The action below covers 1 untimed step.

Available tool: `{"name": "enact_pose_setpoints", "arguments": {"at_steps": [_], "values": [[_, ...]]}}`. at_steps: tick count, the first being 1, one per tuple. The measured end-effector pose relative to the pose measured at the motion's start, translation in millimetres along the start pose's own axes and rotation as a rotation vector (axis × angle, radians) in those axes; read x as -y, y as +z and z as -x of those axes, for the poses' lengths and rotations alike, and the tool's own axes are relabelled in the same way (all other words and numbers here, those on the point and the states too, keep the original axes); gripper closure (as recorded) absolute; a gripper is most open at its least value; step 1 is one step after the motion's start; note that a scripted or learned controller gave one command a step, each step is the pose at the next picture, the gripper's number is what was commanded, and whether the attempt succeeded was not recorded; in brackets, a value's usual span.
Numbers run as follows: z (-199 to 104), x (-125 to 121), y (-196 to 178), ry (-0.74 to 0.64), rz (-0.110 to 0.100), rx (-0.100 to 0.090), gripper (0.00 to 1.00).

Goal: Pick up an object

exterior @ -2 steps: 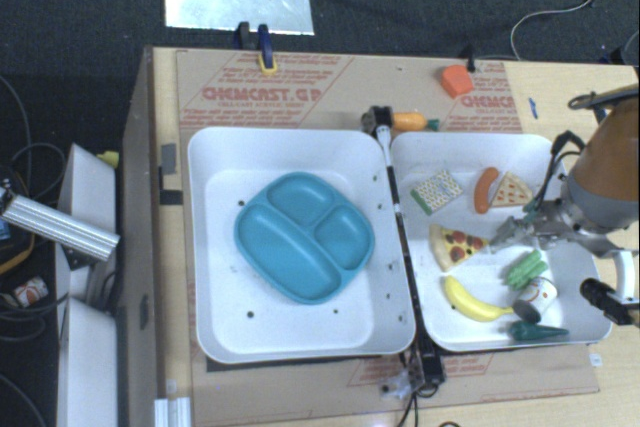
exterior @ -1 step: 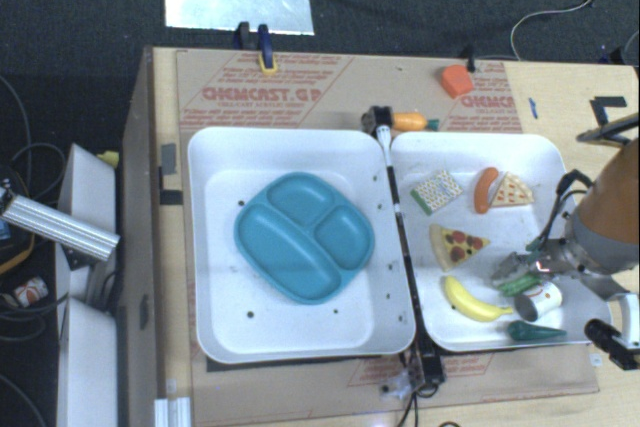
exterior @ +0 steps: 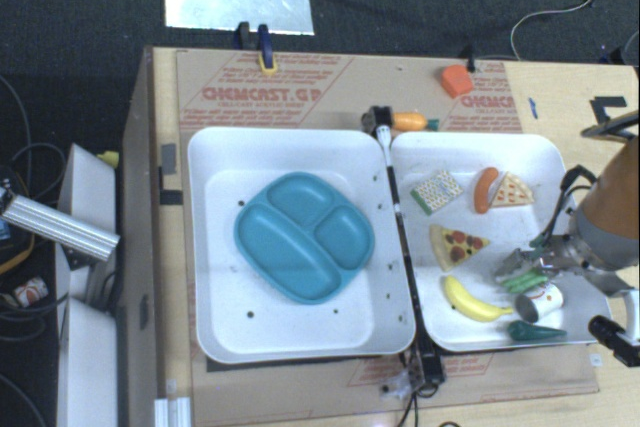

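Camera view: the gripper [exterior: 520, 267] hovers low in the right bin [exterior: 548, 155], just above a green toy [exterior: 524, 281] and up-right of the banana [exterior: 474, 301], poised for a pick; whether its fingers are open or closed cannot be told. Smooth plastic pizza slices [exterior: 456, 245] lie left of it.

Red "CHEMCAST GP" print on bench sheet [exterior: 262, 95]

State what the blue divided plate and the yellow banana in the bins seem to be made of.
Blue divided plate: probably moulded plastic, smooth and slightly glossy, of one even colour with soft rounded ridges. Yellow banana: likely a plastic toy, uniformly bright with a faint sheen.
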<state>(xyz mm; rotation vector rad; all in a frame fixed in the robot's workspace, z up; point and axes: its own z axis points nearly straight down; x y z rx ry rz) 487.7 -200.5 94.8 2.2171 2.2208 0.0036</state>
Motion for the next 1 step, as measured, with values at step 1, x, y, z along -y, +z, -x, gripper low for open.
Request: {"name": "enact_pose_setpoints", "arguments": {"at_steps": [1], "values": [[-77.1,-62.7,-63.7,-0.002,-0.001,-0.001,1.00]]}}
